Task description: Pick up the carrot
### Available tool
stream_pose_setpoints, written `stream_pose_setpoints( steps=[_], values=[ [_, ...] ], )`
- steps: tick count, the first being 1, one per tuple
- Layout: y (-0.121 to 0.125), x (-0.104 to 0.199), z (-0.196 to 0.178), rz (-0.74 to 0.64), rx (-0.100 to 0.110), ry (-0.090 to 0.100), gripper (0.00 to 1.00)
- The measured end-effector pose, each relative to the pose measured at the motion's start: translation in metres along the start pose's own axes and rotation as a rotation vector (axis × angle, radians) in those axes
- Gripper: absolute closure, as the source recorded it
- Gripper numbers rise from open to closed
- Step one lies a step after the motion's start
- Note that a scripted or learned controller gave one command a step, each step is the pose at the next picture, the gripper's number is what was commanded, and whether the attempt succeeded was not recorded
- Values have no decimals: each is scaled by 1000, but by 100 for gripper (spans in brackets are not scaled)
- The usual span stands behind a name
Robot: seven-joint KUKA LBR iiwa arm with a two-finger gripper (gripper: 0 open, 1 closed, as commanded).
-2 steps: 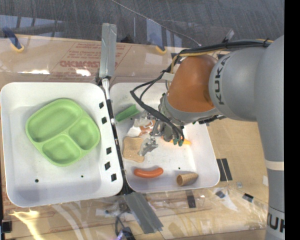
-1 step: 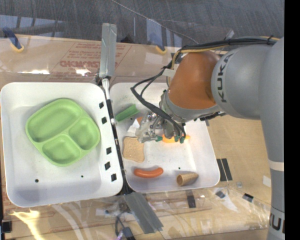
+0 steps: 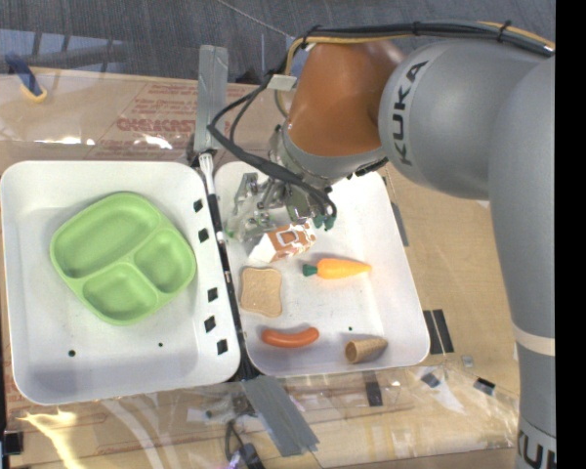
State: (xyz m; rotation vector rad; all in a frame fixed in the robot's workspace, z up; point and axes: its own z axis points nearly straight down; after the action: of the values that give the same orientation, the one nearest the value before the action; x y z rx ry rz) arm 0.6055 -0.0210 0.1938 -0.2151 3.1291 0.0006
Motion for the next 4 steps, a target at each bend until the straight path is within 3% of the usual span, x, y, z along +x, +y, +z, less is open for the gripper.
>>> stream_pose_setpoints(
  steps=[1, 2, 3, 4],
  values=[
    [36, -4, -30, -122, 0, 1, 100],
    [-27, -47, -33, -51, 2, 3, 100],
    [-87, -41, -24, 52, 3, 1, 100],
    [-134, -32, -69, 249, 3, 0, 100]
  ],
)
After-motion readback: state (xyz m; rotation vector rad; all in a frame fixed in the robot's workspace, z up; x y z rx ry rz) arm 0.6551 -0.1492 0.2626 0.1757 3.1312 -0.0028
